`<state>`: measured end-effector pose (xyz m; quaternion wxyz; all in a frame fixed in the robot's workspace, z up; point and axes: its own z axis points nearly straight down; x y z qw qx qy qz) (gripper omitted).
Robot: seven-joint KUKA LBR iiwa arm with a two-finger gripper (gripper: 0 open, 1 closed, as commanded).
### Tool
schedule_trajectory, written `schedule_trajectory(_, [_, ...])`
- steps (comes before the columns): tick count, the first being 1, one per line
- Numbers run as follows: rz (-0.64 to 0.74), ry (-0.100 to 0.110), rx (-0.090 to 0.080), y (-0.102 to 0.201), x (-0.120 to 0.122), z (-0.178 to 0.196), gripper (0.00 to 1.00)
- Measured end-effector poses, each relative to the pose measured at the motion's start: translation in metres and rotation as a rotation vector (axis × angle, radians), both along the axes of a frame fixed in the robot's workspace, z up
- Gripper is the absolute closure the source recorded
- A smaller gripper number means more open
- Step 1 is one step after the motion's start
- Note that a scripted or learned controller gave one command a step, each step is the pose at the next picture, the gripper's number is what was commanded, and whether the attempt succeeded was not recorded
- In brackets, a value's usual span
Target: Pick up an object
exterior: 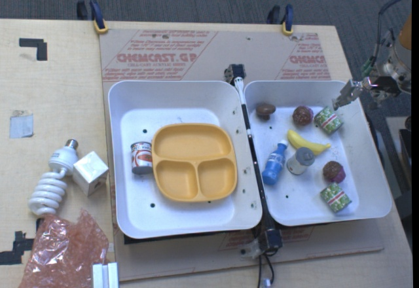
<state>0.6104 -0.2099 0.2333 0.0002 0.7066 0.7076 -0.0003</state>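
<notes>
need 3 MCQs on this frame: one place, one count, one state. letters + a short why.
1. Where does the small can lie?
A. left bin, against the yellow tray's left edge
B. right bin, beside the banana
C. on the bench by the light bulb

2. How many compartments does the yellow tray have?
A. two
B. three
C. four

3. How does the blue bottle rest?
A. upright
B. inside the tray
C. on its side

Key: 1 A, the can sits in the left bin and touches the tray's left rim. 2 B, one long section above two smaller ones. 3 C, it lies flat on the floor of the right bin, cap toward the banana.
</notes>
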Motion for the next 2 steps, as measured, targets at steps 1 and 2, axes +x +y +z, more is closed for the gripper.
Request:
schedule_trajectory(1, [-0.002, 0.000, 0.001, 0.033, -0.065, -0.131, 0.00])
schedule_trajectory(2, [0.000, -0.001, 0.000, 0.083, 0.018, -0.140, 0.00])
